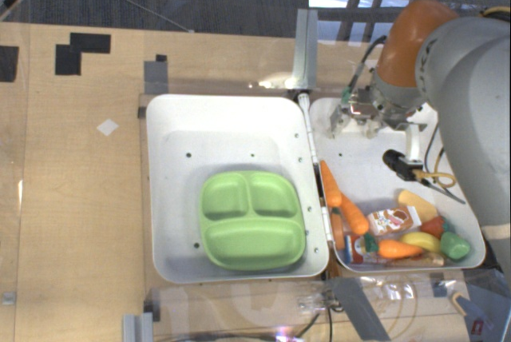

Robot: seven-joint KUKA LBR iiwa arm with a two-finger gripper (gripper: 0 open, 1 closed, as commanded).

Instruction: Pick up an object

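The claw (351,118) hangs over the far end of the right bin (359,165), above bare white floor; whether it is wide or narrow cannot be told, and nothing shows between its tips. The toy food lies heaped at the bin's near end. A carrot (330,185) lies along the left wall, its long axis running near-to-far with the thin tip pointing far. A second carrot (352,217) slants beside it. A small carton (393,220), a banana (421,239) and a green piece (455,246) crowd the near right corner. In the left bin (184,133) sits a green divided plate (252,220) on the worktop's (72,196) side.
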